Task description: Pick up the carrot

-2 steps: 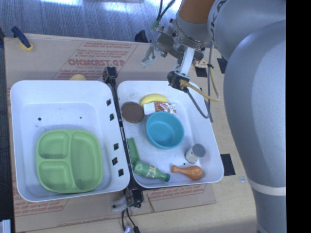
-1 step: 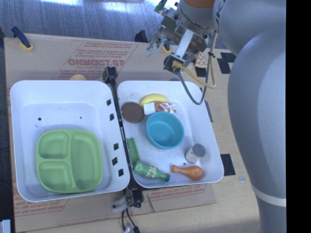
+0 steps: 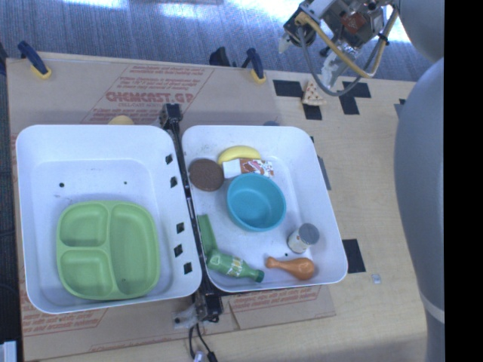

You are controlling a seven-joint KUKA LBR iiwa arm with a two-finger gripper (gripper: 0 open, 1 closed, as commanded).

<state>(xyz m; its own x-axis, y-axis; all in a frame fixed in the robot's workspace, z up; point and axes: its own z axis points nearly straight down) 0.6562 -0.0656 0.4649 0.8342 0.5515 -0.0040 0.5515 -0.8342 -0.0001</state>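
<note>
The pale wood tabletop (image 3: 370, 308) is partly covered by a brown cardboard sheet (image 3: 143, 89) printed with red lettering. Blue clamps (image 3: 34, 59) hold the sheet at its far edge. Black tape squares (image 3: 290, 89) are stuck to the bare wood beyond the bins, and a small triangular piece (image 3: 311, 93) lies among them. Past the tabletop's far edge is a blue-grey ribbed floor (image 3: 151, 13) with bright patches of reflected light. Two white bins sit side by side on the cardboard, joined along a black strip. The left bin (image 3: 45, 149) holds a green divided plate (image 3: 109, 249) in its near half. The right bin (image 3: 302, 145) is crowded. A blue bowl (image 3: 256, 200) sits at its middle, with a brown disc (image 3: 205, 174) to its left and a yellow banana (image 3: 238, 154) behind it, beside a small red-and-white packet (image 3: 253, 168). A small grey can (image 3: 303, 237) stands near the bowl's right. The carrot (image 3: 290, 266), an orange tapered piece, lies on the bin floor in the near right corner, just in front of the can. A green bottle (image 3: 234, 268) lies on its side just to its left. The tool (image 3: 330, 74) hangs high over the tape marks beyond the right bin, well apart from the carrot, with yellow cables looping around it. Whether it is open or closed cannot be told.
</note>
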